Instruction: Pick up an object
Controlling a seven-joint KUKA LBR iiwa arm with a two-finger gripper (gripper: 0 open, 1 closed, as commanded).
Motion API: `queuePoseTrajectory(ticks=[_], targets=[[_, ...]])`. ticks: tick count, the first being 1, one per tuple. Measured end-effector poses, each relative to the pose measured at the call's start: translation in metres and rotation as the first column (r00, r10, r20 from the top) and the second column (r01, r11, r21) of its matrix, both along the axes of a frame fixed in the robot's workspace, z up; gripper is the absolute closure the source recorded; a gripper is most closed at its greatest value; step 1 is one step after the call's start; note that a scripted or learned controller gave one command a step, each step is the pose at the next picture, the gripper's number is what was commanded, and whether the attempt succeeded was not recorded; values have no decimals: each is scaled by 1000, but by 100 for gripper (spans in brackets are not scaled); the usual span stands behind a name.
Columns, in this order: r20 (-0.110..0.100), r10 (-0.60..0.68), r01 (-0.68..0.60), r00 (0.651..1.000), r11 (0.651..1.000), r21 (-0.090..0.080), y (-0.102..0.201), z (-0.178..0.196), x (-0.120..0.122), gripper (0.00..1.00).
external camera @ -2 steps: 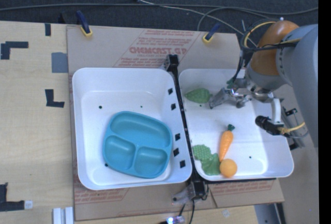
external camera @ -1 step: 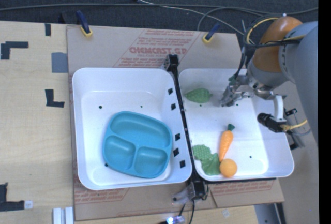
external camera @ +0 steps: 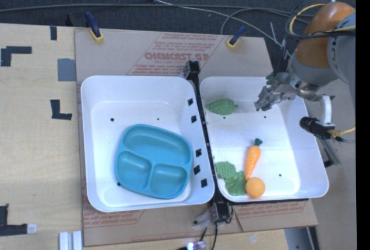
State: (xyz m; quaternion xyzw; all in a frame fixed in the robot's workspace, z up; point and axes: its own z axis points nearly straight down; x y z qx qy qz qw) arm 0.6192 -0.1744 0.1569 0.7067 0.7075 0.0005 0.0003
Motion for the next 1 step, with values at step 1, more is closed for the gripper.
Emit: queuePoseTrajectory(ticks=[1], targets=[[2,0,0,1000,1000,-1,-3,43,-1,100]])
